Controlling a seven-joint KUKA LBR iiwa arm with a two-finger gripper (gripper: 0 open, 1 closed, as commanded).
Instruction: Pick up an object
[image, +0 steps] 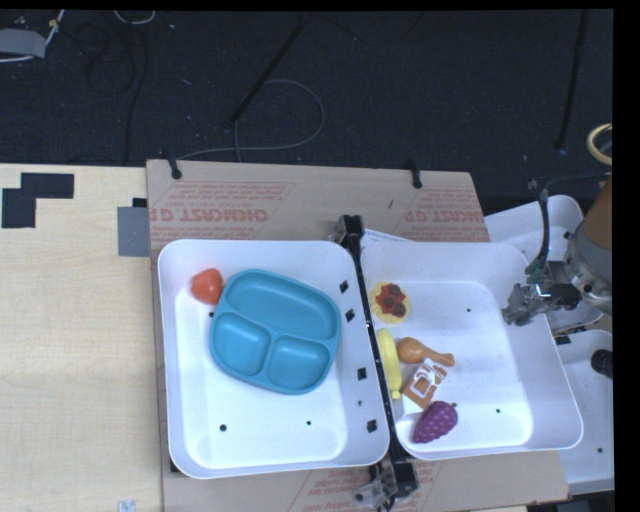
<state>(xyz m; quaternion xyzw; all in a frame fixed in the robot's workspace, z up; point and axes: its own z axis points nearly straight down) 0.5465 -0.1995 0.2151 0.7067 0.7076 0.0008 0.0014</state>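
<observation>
Reaching in from the right, the arm brings its end effector over the right rim of the right bin; whether it is spread or pressed together cannot be told, and nothing shows in its grasp. The toys lie well apart from it, bunched along that bin's left side: a small round pizza at the top, a banana against the left wall, a drumstick just beside the banana, a red-and-white piece below the drumstick, and purple grapes lowest. In the left bin a blue divided plate lies tilted, with an orange-red fruit near its upper left corner. Both bins rest on cardboard on the table.
</observation>
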